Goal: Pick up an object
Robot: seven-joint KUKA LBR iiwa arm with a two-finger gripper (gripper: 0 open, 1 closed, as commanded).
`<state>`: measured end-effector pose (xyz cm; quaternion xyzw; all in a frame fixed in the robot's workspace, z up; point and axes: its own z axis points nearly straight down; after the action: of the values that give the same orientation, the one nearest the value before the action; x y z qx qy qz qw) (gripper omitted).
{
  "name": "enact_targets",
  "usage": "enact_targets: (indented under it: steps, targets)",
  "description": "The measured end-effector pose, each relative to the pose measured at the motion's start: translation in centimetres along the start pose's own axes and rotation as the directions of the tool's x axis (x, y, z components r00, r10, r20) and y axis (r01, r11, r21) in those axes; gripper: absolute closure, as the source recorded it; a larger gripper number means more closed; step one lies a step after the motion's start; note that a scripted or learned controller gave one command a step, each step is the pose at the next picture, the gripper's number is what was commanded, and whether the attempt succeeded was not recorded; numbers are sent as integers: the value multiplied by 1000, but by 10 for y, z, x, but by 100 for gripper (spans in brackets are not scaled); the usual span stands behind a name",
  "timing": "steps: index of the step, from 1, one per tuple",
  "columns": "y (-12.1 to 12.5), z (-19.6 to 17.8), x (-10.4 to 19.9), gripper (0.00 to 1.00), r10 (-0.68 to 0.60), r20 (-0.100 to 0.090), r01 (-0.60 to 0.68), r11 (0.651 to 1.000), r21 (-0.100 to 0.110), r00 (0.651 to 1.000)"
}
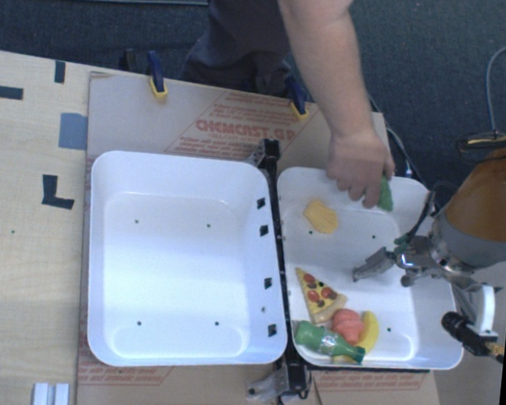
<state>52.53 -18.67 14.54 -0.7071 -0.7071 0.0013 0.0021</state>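
Note:
The right bin (400,345) holds several toy foods. A yellow piece (321,217) lies near its back left, and a pizza slice (318,294) lies near the divider. At the front, a red tomato (346,322), a yellow banana (371,331) and a green bottle (331,344) lie bunched together. My gripper (375,266) hangs low over the middle right of this bin, right of the pizza slice and apart from every toy. Nothing shows in its grasp.
A person's arm (328,65) reaches in from the back, the hand (357,168) holding a green object (386,195) over the right bin's back edge, close above my gripper. The left bin (174,261) stands alongside. Two clamps (157,77) hold the board at the back.

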Motion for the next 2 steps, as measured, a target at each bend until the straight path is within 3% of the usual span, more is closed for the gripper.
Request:
enact_targets:
  steps: [1,2]
  targets:
    - [2,43,-8,0,0,3,0,1000,-5,1000]
    - [3,31,-8,100,0,3,0,1000,-9,1000]
